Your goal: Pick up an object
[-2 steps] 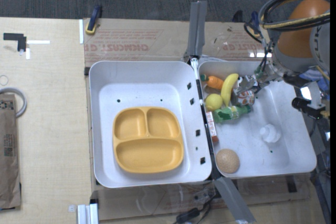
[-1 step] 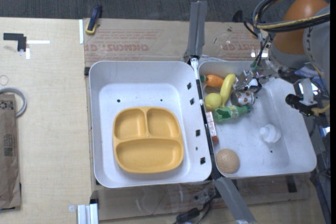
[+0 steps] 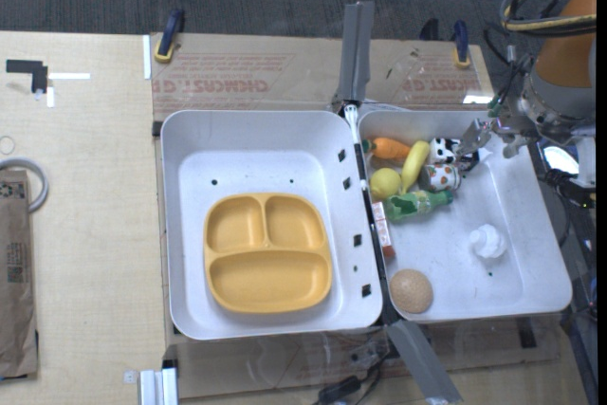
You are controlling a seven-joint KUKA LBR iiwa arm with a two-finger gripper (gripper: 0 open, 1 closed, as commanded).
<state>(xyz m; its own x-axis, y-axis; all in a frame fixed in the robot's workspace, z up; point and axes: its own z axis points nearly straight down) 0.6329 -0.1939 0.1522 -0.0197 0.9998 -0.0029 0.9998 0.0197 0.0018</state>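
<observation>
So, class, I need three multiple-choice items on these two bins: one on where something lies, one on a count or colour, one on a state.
1. Where does the yellow divided plate lie?
A. left bin
B. right bin
C. on the cardboard

2. How many compartments has that plate?
A. two
B. three
C. five

3. How do the toys at the right bin's far left corner lie?
A. spread evenly apart
B. stacked on the plate
C. huddled together, touching

Answers:
1 A, the plate sits inside the left bin.
2 B, two small wells above one long well.
3 C, the banana, lemon, carrot and green bottle crowd one corner, near the claw.
</observation>
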